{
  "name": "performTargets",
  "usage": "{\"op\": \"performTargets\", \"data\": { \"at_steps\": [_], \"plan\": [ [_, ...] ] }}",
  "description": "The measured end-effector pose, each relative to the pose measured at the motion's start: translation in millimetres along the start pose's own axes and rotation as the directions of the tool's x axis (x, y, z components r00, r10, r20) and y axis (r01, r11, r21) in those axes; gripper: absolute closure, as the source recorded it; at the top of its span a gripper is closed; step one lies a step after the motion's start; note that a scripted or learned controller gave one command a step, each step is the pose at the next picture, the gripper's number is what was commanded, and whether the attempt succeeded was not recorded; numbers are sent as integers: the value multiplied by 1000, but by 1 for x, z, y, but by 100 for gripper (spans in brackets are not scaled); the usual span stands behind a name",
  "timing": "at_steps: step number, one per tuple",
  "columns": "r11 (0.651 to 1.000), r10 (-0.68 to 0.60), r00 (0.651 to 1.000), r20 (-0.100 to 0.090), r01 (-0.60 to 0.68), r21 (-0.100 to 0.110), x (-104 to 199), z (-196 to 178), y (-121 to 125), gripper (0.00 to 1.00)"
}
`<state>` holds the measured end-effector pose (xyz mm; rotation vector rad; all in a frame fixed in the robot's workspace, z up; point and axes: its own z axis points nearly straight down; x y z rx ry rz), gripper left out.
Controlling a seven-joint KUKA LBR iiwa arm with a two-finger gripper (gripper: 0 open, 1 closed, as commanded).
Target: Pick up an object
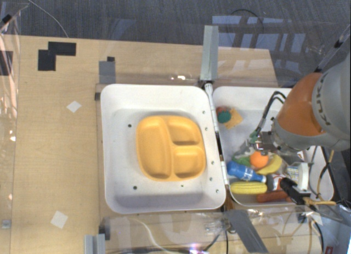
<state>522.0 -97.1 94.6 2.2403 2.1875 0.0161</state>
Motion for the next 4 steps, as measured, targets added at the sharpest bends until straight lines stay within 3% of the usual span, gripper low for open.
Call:
{"op": "performTargets", "data": {
  "at_steps": [1, 2, 3, 4],
  "plan": [
    [999, -50, 999, -5, 50, -6, -52, 2, 7, 0],
    [999, 43, 999, -17, -43, 5, -77, 0, 96, 0],
    [995, 96, 995, -1, -96, 4, -12, 8, 134, 0],
    [979, 203, 979, 1, -203, 8, -61, -2, 108, 0]
  ]
}}
